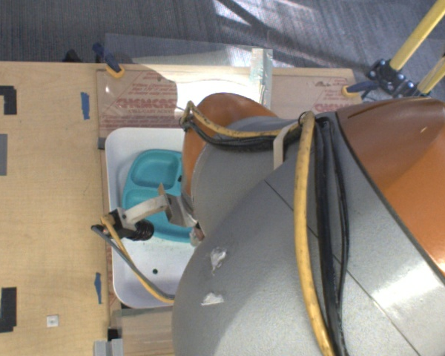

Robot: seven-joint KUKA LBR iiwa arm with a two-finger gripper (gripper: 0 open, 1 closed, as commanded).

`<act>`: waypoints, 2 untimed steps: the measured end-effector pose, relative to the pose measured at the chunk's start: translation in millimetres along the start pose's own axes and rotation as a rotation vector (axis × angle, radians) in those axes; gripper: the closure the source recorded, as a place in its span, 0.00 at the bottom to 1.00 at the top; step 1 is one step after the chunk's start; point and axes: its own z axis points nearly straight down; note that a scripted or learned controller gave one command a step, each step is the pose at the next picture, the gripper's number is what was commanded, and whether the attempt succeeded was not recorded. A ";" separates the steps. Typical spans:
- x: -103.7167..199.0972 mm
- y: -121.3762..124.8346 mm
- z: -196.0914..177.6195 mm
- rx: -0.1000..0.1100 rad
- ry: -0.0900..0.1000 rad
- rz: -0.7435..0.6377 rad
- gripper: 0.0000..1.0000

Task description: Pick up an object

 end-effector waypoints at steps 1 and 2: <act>13.6 2.7 -136.8 0.003 0.012 -0.134 1.00; -0.5 -0.7 -71.9 0.000 -0.004 -0.401 1.00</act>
